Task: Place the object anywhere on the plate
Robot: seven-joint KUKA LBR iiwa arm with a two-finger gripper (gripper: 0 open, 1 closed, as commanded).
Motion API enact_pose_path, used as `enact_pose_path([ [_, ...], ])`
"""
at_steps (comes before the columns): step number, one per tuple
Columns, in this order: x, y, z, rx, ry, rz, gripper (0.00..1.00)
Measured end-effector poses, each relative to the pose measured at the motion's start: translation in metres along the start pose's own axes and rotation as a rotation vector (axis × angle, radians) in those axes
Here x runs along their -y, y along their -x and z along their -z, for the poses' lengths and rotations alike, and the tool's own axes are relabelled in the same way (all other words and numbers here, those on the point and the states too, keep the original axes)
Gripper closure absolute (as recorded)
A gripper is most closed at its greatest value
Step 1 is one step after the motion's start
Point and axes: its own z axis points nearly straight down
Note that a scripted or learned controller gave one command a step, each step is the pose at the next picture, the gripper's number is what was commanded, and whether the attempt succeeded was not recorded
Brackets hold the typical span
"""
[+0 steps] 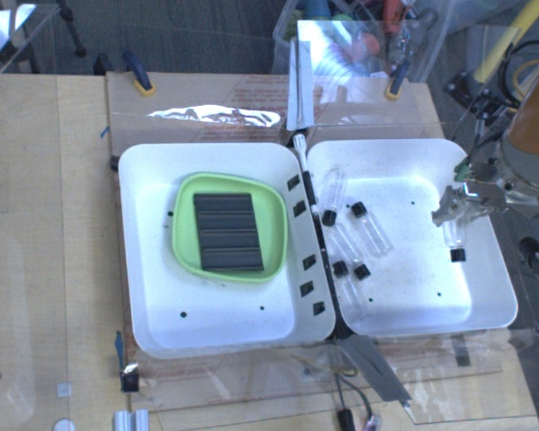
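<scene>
- Over the right bin (485, 308), near its right wall, my gripper (455, 225) hangs with my wrist coming in from the right edge.
- A clear tube with a black cap (455, 243) sits between my fingers; I am pinching it, cap end pointing down.
- Several more clear tubes with black caps (355, 241) lie loose on the floor of this bin, toward its left side and apart from me.
- Across the divider, the green plate (184, 241) rests in the left bin (153, 321), carrying a dark ribbed block (227, 232), well apart from my gripper.
</scene>
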Motion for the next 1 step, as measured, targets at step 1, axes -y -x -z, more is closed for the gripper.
enact_pose_path([
  [1,-0.0001,0.0001,0.0002,0.0,0.0,0.0,0.0],
])
